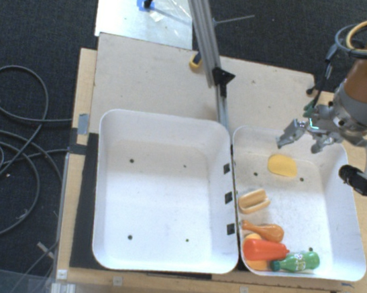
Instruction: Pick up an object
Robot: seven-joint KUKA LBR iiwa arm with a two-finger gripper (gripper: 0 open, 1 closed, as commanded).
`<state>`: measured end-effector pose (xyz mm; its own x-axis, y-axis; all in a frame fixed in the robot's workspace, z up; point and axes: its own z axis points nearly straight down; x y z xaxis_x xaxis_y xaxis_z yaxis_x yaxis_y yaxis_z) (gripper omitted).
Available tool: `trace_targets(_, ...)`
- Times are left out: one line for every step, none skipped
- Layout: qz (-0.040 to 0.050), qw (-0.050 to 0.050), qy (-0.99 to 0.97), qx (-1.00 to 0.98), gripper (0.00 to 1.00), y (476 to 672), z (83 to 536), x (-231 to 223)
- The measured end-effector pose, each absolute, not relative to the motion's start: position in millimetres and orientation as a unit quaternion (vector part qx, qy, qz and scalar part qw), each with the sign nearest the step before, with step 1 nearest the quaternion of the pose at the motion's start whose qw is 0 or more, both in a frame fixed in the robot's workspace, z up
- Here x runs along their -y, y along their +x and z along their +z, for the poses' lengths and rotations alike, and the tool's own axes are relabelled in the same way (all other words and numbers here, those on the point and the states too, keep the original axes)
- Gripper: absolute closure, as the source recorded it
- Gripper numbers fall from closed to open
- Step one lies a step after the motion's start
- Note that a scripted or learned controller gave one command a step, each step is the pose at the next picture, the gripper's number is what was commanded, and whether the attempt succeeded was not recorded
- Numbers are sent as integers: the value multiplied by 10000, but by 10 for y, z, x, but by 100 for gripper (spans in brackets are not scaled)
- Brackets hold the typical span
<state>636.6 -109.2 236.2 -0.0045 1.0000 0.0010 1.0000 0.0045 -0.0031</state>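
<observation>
My gripper (304, 138) hangs above the far end of the right bin (343, 212), its two fingers spread apart with nothing between them. Just below it a flat yellow piece (282, 166) lies on the bin floor. Nearer the front lie a toy hot dog (254, 200), an orange chicken drumstick (264, 229), a red-orange carrot-like piece (264, 250) and a green bottle (297, 261).
The left bin (117, 187) stands beside the right one, with a divider carrying black clips between them. A slanted metal pole (209, 38) crosses the back of the bench. Cables and a pendant lie on the floor at left.
</observation>
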Motion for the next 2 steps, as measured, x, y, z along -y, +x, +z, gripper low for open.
trace_targets(-5, -4, -7052, 7090, 0, 6373, 2388, 1092)
trace_targets(7, 9, -7048, 7094, 0, 6401, 1963, 1048)
